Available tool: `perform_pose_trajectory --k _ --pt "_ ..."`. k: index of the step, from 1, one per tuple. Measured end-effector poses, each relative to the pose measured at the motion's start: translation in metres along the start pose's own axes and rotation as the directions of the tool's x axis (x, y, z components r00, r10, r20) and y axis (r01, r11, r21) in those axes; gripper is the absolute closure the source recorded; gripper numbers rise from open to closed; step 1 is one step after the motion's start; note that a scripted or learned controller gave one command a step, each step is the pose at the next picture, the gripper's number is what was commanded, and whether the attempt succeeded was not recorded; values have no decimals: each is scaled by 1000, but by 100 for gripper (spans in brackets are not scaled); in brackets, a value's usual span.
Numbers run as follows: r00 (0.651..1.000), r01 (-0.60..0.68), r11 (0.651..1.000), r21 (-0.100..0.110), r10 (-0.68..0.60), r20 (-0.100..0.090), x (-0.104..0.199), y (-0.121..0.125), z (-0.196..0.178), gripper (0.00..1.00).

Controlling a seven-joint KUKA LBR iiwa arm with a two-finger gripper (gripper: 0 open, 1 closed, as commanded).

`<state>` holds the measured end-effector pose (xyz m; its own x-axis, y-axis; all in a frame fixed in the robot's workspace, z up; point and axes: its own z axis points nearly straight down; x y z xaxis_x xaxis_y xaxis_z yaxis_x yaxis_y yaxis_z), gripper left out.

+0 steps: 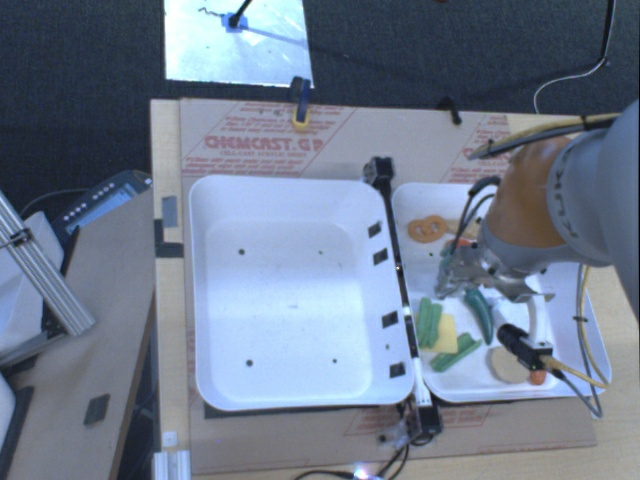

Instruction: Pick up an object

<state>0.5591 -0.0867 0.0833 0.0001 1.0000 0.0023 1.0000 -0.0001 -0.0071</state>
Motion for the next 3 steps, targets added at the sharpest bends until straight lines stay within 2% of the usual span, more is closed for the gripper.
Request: perform_pose_trajectory --k 1,2,3 --pt "1000 -1 1000 -4 1 0 -7 -76 -65 100" --pt "1000 11 1000 -28 -11 5 15 107 -133 100" --pt "1000 9 1000 -28 -9 2 58 78 -346 100"
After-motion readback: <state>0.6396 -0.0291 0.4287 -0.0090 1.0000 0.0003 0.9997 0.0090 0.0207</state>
